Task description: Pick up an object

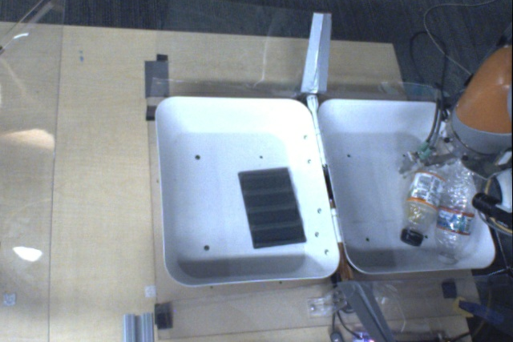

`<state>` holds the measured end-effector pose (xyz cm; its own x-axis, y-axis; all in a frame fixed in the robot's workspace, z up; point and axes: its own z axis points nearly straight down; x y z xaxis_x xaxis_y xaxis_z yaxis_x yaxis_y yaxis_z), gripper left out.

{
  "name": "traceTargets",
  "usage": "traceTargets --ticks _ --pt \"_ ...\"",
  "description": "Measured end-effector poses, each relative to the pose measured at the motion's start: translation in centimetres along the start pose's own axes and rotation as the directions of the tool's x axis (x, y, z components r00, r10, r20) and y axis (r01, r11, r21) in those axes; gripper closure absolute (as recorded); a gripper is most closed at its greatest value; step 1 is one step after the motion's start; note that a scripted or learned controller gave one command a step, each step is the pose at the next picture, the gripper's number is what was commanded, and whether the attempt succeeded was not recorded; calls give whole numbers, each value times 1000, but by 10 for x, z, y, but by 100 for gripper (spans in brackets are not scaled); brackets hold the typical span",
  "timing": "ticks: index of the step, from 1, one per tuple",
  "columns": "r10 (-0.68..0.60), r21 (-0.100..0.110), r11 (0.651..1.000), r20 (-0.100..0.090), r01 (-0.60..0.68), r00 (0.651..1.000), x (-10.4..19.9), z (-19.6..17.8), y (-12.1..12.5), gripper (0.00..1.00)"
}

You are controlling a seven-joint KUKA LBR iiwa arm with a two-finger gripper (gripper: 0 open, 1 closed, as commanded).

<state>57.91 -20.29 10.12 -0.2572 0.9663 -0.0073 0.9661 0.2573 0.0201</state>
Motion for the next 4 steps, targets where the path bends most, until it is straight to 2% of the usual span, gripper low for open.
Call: traceTargets --ticks 1,2,3,4 --pt "-31 12 999 -5 31 999 73 -91 35 100" --pt "-31 13 999 -6 31 999 73 -90 34 0" --pt "-35 7 999 -13 35 999 28 5 -10 0" --pt "-82 -4 997 -21 82 996 25 11 -29 0"
